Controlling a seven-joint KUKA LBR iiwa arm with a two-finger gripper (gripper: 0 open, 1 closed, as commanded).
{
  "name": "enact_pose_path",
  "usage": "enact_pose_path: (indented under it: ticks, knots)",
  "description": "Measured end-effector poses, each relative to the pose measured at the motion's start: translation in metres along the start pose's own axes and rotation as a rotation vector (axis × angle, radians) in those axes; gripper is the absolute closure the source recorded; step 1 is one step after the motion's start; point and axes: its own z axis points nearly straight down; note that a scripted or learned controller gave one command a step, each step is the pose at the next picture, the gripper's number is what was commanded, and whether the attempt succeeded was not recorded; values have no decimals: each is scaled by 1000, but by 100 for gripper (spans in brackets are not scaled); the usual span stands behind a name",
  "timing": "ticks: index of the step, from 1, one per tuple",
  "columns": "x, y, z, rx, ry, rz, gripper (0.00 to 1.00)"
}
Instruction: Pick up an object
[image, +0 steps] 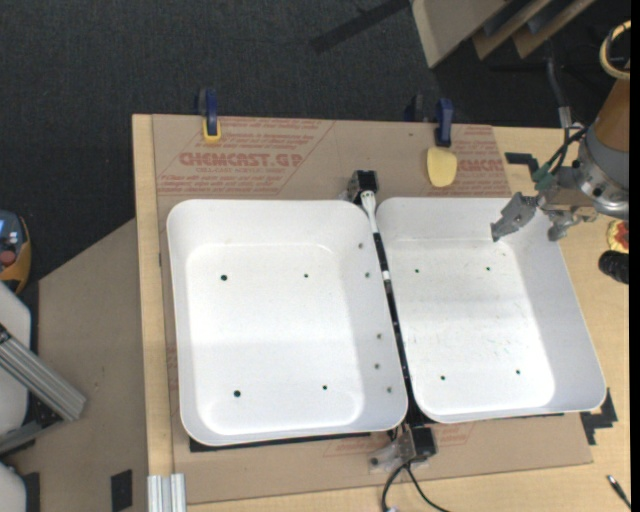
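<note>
My gripper (530, 222) hangs over the far right corner of the right white bin (560, 330). It is open, with its two grey fingers (506, 219) spread apart and nothing between them. A pale yellow rounded piece (441, 166) lies on the brown board behind the right bin, left of the gripper and outside both bins. The left white bin (190, 330) sits beside the right one, and only small dark dots show on both bin floors.
Blue clamps (208, 104) (443, 116) hold the brown board (260, 150) at its far edge. A black bracket and cable (364, 186) run along the seam between the bins. Cables (560, 110) trail above the wrist at the right.
</note>
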Motion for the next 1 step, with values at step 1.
enact_pose_path:
  ticks: [1]
  knots:
    - [0,1,-11,-3,-1,-1,100]
